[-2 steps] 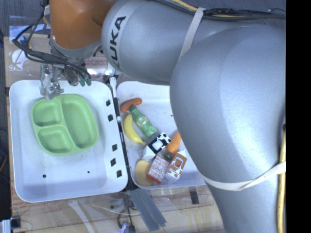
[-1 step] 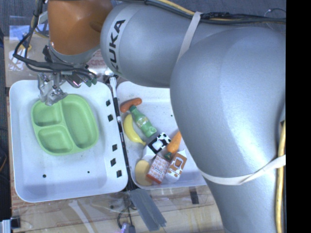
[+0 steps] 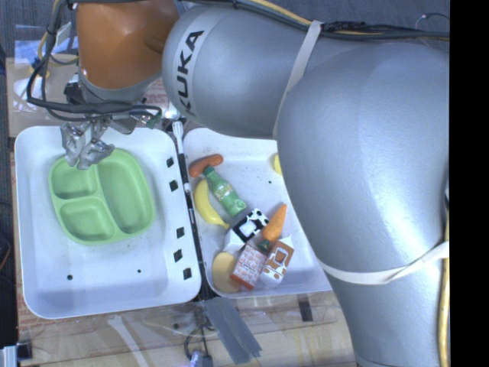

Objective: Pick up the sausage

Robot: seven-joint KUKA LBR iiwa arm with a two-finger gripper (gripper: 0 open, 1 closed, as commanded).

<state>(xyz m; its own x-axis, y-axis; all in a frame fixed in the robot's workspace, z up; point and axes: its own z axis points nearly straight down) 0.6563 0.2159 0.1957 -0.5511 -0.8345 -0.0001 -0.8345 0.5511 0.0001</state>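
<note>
The sausage is a small reddish-brown link lying at the back left of the right bin, just above a green bottle. My gripper hangs over the left bin, at the back edge of the green divided plate, well left of the sausage. Its metal fingers point down close together with nothing visible between them.
The right bin also holds a green bottle, a banana, a carrot, a black-and-white cube, small juice cartons and a yellow piece. The big grey arm covers the right side of that bin.
</note>
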